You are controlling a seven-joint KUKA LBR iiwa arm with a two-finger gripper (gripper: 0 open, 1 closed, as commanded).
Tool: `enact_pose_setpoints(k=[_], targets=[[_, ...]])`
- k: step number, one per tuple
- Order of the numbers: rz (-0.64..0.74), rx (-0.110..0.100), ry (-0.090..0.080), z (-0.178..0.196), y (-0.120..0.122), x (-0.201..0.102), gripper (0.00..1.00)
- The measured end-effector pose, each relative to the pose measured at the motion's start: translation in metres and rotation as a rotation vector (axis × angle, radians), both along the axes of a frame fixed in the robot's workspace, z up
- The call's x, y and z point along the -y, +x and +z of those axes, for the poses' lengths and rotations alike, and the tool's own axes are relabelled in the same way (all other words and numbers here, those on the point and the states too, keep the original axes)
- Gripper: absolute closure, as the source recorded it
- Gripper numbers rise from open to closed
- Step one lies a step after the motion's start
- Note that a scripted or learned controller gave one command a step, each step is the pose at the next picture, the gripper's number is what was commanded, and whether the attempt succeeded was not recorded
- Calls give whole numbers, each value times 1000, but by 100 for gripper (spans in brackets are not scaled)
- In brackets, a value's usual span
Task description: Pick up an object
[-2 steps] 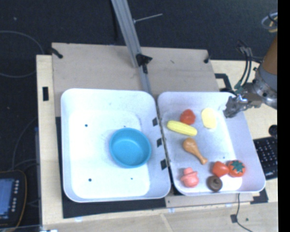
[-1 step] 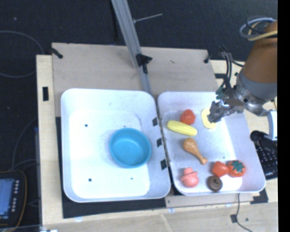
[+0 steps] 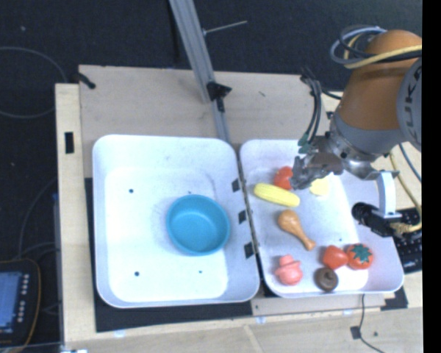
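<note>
Dark floor surrounds a pale wooden bench [image 3: 147, 101] that carries two shallow white plastic bins side by side, with a grey metal pole [image 3: 195, 43] slanting up from between them. Sitting in the left bin [image 3: 117, 168] is a round blue plastic bowl [image 3: 198, 224], upright, right of the bin's middle. Several toy foods lie in the right bin [image 3: 268, 153]: a yellow corn cob [image 3: 276, 194] lying crosswise, a tan chicken drumstick [image 3: 295, 229] just below it, a pink piece [image 3: 288, 269] near the front wall, a small brown round piece [image 3: 326, 279] beside that, and two red tomato-like pieces [image 3: 347, 257] touching each other near the front right corner. A red piece [image 3: 283, 176] and a pale yellow piece [image 3: 320, 188] lie at the far end, both partly hidden by the arm. The grey and orange arm reaches in from the right, its dark gripper [image 3: 306, 173] low over the far end of the right bin, between those two pieces and just above the corn cob. Whether it is grasping anything cannot be told.
</note>
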State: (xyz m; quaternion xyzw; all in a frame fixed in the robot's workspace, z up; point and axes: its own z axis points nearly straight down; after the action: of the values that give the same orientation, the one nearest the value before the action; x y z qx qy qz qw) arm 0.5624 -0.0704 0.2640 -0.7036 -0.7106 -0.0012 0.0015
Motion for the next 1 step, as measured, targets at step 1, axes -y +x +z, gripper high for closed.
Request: enact_pose_setpoints(k=[1], targets=[[-2, -3, -3, -13, -5, -48, 100]])
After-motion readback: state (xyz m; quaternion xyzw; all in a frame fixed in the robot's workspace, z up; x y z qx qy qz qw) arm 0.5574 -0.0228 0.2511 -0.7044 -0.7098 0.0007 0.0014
